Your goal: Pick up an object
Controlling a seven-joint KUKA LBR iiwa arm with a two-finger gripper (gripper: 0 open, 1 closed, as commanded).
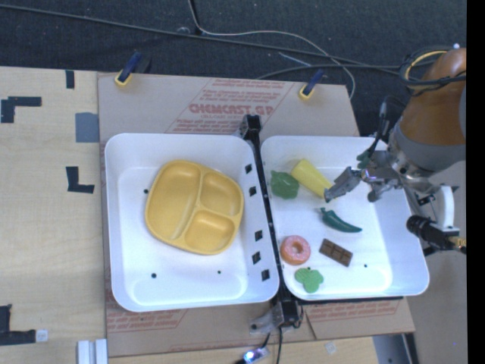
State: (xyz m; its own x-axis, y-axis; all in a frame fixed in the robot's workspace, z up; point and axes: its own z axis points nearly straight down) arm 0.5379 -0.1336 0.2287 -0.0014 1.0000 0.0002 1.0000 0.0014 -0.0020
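In the right bin (394, 279) lie my candidates: a yellow block (311, 177) at 11 o'clock, tilted, touching a green leafy piece (284, 185); a dark green chili pepper (339, 220) near centre; a pink doughnut (295, 249), brown chocolate bar (335, 252) and green broccoli (309, 280) toward 7 o'clock.

- The arm (432, 120) enters from the right, its grey body and orange band at the upper right edge.
- Its wrist bends down and to the left.
- The gripper (358, 186) hangs low, its two dark fingers (339, 187) spread apart with nothing between them.
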